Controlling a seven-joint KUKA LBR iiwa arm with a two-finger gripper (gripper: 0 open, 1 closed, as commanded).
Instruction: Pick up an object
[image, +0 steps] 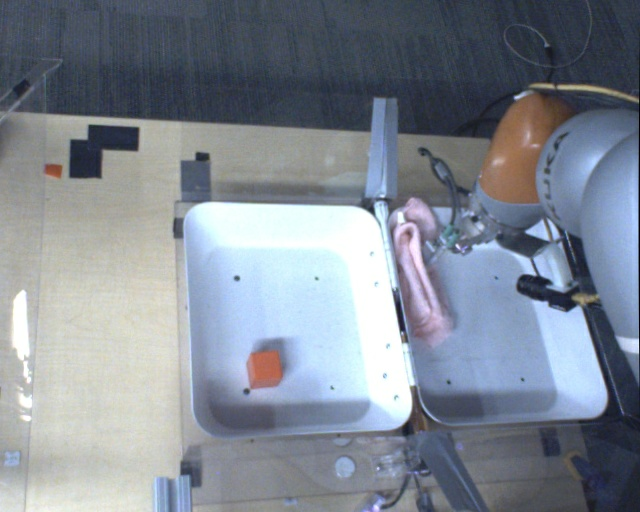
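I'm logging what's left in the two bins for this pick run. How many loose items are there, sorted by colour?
Orange: 1, the orange block in the left bin
Pink: 1, the pink cloth along the left wall of the right bin
Total: 2

A pale wooden bench (100, 330) carries two shallow white bins side by side. The left bin (290, 225) and the right bin (520, 400) touch along their inner rims, where a grey metal bar (381, 150) runs away toward the far edge. On the bare wood at the far left lie black L-shaped tape marks (100, 148) and, just left of them, a small orange square (53, 171). A dark small block (202, 157) sits near the left bin's far corner.
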